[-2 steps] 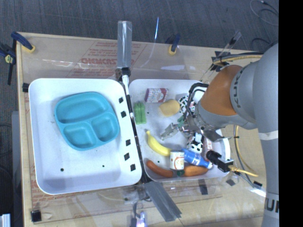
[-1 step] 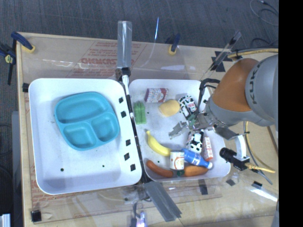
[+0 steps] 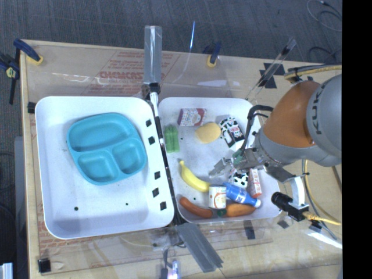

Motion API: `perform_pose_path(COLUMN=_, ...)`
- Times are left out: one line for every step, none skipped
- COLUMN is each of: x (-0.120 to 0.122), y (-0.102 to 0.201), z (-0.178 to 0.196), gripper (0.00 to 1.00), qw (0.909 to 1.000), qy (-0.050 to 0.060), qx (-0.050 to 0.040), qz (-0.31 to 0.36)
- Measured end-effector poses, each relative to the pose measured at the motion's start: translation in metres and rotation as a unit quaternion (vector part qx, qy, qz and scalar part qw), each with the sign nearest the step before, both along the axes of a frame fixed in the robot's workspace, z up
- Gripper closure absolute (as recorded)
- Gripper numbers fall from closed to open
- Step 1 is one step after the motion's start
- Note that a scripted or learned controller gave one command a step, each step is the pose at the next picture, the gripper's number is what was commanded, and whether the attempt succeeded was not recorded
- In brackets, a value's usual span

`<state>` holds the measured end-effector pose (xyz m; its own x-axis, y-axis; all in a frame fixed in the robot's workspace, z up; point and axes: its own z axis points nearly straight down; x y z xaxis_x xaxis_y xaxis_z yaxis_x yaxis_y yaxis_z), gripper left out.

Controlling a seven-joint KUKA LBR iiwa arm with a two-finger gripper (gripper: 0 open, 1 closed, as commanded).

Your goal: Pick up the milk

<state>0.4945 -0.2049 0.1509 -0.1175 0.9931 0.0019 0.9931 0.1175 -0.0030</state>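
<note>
Claw (image 3: pixel 228 166) just below milk (image 3: pixel 231 130)

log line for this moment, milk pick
stage: reach | tool: low in right bin | milk: lying free near lemon

— What sort of place is this?
— A robotics lab. A grey and orange robot arm (image 3: pixel 302 124) reaches over a wooden bench (image 3: pixel 87 63) holding two white bins (image 3: pixel 52 214), with blue clamps (image 3: pixel 26 50) at the edges, loose cables (image 3: pixel 325 196) — and grey office carpet (image 3: pixel 87 10) beyond.
</note>
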Motion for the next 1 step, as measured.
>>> perform_pose_path(x=-0.0174, y=-0.0066, z=0.0818, gripper=0.00, qw=0.9998, qy=-0.001, qx=-0.0008, qz=0.017)
